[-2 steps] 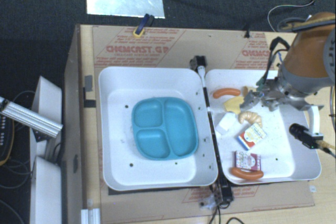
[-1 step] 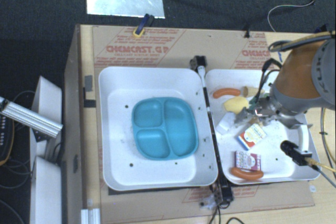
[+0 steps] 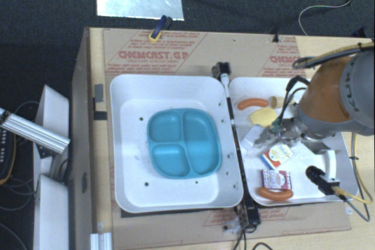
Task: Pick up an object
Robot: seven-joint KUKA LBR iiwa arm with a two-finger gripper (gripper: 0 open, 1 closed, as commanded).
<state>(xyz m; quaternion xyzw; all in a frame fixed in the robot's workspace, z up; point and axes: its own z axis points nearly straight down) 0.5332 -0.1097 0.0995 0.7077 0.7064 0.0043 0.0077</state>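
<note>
While hand (image 3: 270, 136) hovers, carton (image 3: 277, 154) lies just beside.

Open floor around blue tray (image 3: 184, 143); right bin (image 3: 246, 88) cluttered.

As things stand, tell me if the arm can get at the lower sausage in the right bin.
Probably yes. The lower sausage lies uncovered near the right bin's front wall, close to the pincer. The red packet touching it and the nearby wall could crowd a grasp.

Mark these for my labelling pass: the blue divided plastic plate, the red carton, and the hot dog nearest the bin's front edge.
Blue divided plastic plate (image 3: 184, 143), camera view, centre divider.
Red carton (image 3: 275, 178), camera view, top face.
Front hot dog (image 3: 275, 194), camera view, middle of its length.
</note>
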